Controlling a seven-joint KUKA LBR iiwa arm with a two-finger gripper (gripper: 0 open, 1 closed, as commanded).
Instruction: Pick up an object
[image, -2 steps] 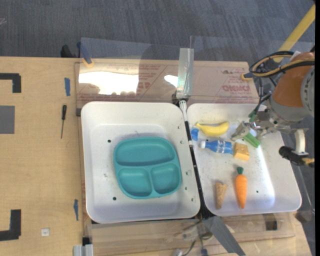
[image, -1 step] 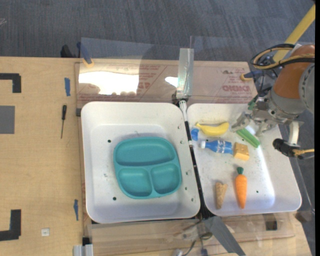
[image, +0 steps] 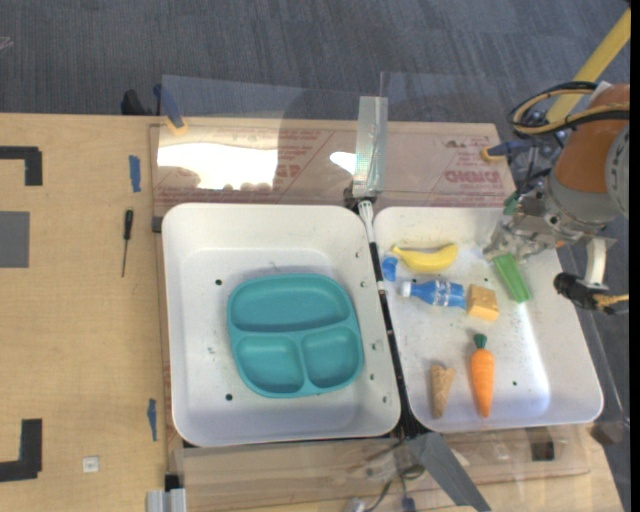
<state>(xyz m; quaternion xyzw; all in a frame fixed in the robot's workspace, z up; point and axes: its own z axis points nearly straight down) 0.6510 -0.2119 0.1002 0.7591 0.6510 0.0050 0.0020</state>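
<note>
Over the right bin (image: 570, 395), the pincer (image: 512, 243) hangs at the two o'clock corner, directly above the upper end of a green block (image: 511, 277); whether its jaws are apart or together cannot be told from here. The block lies tilted on the bin floor. At nine o'clock from it sits a banana (image: 426, 258), with a blue bottle (image: 432, 292) just below. A yellow cube (image: 484, 303) rests beside the bottle. Down at six o'clock lie a carrot (image: 482, 378) and a cone (image: 441, 386). The left bin (image: 185, 330) carries a teal divided plate (image: 293, 333).
</note>
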